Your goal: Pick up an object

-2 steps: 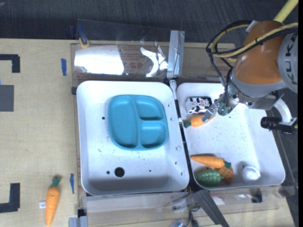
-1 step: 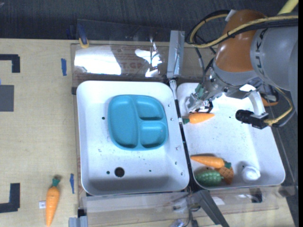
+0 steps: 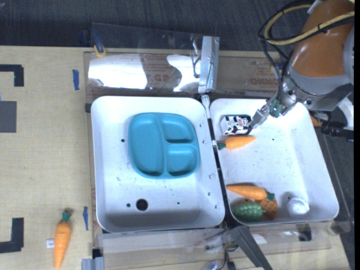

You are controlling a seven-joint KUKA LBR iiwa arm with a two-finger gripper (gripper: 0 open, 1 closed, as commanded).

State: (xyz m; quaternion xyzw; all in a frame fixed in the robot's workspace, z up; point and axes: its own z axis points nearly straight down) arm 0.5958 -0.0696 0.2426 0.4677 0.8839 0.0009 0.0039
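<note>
Near: stray carrot (image 3: 62, 236) on counter (image 3: 39, 151), outside both bins. Right bin (image 3: 304, 162), front corner: carrot, green piece, pineapple toy (image 3: 269, 206), white cap, clustered against wall. Middle: blue tray (image 3: 164, 144) in left bin. Far: tool (image 3: 260, 117) angled over black-and-white toy (image 3: 235, 124) beside orange carrot (image 3: 238, 142); opening and hold indiscernible.

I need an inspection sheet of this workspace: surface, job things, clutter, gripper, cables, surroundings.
Surface: two shallow white bins on a pale wooden bench.
Job's things: right bin holds a black-and-white cow toy, two orange toy carrots, a green toy vegetable, a white round item.
Clutter: blue divided plate in left bin; stray carrot on bench.
Gripper: two-finger gripper beside the cow; finger state unclear.
Cables: yellow and black loops on the arm.
Surroundings: dark floor.
</note>
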